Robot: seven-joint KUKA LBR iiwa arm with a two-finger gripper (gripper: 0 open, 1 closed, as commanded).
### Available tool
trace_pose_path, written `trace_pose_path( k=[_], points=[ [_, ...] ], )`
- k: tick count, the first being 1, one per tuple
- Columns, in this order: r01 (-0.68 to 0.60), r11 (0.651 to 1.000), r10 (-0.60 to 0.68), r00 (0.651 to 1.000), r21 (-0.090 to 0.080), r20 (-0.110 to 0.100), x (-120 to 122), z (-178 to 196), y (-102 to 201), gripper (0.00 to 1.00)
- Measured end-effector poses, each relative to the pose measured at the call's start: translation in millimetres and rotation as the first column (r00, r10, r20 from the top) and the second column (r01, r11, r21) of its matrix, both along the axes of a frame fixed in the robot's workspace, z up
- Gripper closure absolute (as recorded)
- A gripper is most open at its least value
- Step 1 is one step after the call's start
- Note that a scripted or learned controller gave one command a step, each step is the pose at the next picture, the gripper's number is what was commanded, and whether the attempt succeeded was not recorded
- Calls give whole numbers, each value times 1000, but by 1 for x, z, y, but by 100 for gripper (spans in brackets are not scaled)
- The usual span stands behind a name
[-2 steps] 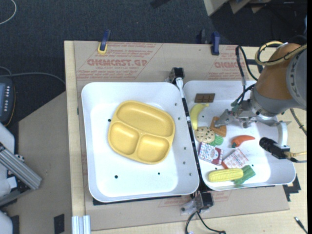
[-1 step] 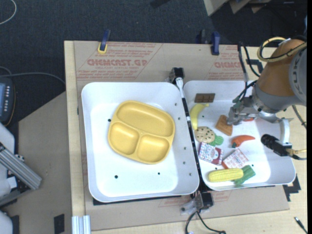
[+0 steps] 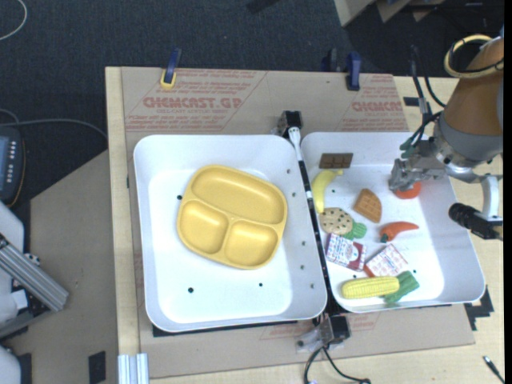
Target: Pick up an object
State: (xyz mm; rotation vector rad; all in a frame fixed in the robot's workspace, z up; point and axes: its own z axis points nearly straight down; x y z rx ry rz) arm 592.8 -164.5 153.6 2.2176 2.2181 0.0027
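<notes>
Presently, right bin [image 3: 456, 290]: end effector [image 3: 406, 176] low over the upper right part, directly above a small red-orange object [image 3: 410, 190] that shows just under it; whether that piece is pinched or merely beneath cannot be told. Around it: brown chocolate bar [image 3: 336, 161] near the top wall, banana [image 3: 322, 188] along the left wall, toast-coloured wedge [image 3: 369, 205] just left of the end effector, red chilli [image 3: 398, 230] below it, cookie [image 3: 335, 220], two red-and-white packets [image 3: 344, 252], corn cob [image 3: 371, 288] near the bottom wall. Open white floor lies along the right side. Left bin [image 3: 152, 238]: yellow divided plate [image 3: 231, 215], wide bare margin around it. Both bins touch at the middle of the worktop [image 3: 120, 134].
</notes>
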Motion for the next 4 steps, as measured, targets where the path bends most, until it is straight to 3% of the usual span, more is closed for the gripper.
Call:
trace_pose_path(
  k=[1,2,4],
  points=[
    [1,1000,-1,1000,-1,3,-6,61,-5,100],
    [-1,1000,1,1000,1,-1,-5,72,-5,100],
    [-6,1000,6,1000,3,-2,32,57,94,100]
  ],
)
